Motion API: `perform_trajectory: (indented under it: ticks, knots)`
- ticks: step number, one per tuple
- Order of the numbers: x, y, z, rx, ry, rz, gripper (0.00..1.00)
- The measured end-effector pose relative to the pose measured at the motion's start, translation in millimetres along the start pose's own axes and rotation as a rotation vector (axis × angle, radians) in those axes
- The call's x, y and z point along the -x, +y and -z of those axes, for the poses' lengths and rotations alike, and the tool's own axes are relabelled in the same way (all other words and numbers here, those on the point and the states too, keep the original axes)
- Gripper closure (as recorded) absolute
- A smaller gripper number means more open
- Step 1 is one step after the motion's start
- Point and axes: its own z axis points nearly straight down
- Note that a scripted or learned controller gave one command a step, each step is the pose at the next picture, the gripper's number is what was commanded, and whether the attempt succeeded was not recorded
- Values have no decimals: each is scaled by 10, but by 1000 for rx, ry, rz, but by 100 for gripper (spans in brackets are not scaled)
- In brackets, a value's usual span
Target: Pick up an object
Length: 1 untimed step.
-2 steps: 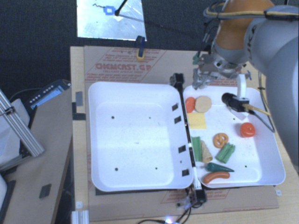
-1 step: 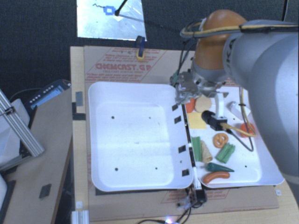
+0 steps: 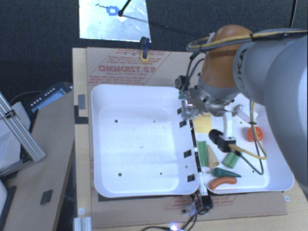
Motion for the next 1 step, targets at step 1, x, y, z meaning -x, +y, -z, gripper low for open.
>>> perform_trajectory:
  ticks: [1]
  knots:
    - [50,-61,0,2,-1,0,100]
